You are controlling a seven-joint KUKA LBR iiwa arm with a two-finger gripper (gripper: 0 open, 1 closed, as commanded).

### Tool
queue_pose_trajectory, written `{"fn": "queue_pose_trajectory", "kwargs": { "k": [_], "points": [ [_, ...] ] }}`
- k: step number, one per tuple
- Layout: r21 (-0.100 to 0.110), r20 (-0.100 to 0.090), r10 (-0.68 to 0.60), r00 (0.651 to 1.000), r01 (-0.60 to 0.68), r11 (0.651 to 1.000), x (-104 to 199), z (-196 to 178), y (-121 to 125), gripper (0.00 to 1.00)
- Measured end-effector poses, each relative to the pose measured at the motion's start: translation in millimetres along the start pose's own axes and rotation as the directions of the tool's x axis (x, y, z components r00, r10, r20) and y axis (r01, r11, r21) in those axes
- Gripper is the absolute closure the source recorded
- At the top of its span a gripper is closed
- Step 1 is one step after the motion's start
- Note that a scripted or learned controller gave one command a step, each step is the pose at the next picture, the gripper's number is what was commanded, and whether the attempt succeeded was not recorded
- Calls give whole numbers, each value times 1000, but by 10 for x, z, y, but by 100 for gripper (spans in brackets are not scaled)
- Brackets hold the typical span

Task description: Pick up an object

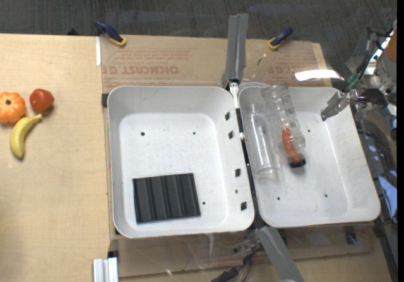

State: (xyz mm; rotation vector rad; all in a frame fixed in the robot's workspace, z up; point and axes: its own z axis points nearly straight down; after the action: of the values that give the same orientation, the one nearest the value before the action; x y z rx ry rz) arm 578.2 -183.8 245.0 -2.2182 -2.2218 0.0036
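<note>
Gripper (333, 108) over the right bin's (353, 199) top right edge, can't tell its fingers, clear cup (264, 142) and orange thing (289, 142) near left wall, black ridged block (166, 197) in left bin (126, 148) near bottom edge

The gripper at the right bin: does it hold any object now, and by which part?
Nothing is held. The gripper hangs over the right bin's upper right corner, apart from the clear plastic items and the orange object.

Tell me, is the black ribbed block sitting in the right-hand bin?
No, the black ribbed block lies in the left bin, near its front edge, while the right bin holds clear plastic items.
</note>
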Motion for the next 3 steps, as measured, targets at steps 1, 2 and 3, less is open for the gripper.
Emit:
{"fn": "queue_pose_trajectory", "kwargs": {
  "k": [1,2,3],
  "points": [
    [1,-1,-50,999,50,999,-382,1036,-477,0],
    [1,-1,-103,995,103,995,364,1546,-299,0],
    [-6,12,-150,989,150,989,699,1514,330,0]
  ]
}}
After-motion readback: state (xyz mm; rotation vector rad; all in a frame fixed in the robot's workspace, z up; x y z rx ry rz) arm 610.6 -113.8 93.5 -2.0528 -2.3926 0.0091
